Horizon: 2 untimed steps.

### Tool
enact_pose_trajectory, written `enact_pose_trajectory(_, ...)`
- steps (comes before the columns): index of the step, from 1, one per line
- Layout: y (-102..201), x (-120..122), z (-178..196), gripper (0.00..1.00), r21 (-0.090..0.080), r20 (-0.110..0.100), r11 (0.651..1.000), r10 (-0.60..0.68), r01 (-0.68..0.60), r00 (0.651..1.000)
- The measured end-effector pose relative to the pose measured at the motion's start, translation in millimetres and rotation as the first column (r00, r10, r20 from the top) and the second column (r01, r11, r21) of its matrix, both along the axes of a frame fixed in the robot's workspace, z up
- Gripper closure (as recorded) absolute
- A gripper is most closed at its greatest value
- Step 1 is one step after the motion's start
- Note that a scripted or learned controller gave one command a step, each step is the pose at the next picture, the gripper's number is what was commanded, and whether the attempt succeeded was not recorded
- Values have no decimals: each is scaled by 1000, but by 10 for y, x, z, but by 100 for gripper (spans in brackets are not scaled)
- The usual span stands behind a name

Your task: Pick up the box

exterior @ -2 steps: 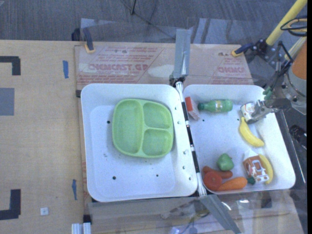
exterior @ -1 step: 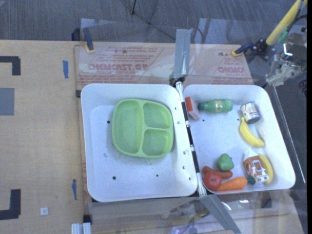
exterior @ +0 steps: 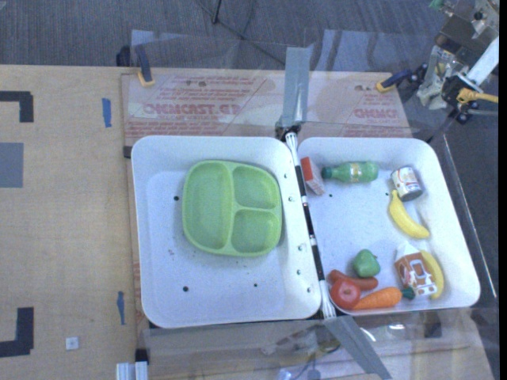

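An orange and white box lies near the front right corner of the right bin, with a yellow banana pressed against its right side. A smaller red and white box leans against that bin's left wall, beside the divider. The gripper hangs outside the bins, above the bench past the right bin's far right corner, well away from both boxes. Nothing shows between its fingers.
The right bin also holds a green bottle, a can, a second banana, a green pepper, a tomato and a carrot. A green divided plate lies in the left bin.
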<state>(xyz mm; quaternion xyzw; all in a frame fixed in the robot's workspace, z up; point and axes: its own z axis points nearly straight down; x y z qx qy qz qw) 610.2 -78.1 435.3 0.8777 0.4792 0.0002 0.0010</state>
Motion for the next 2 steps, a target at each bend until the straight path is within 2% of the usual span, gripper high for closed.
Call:
enact_pose_trajectory(1, 1, 0, -1, 0, 0, 0, 1000, 0, 0, 1000)
enact_pose_trajectory(2, 25, 11, 105, 100, -2, 2, 1000, 5, -5, 1000)
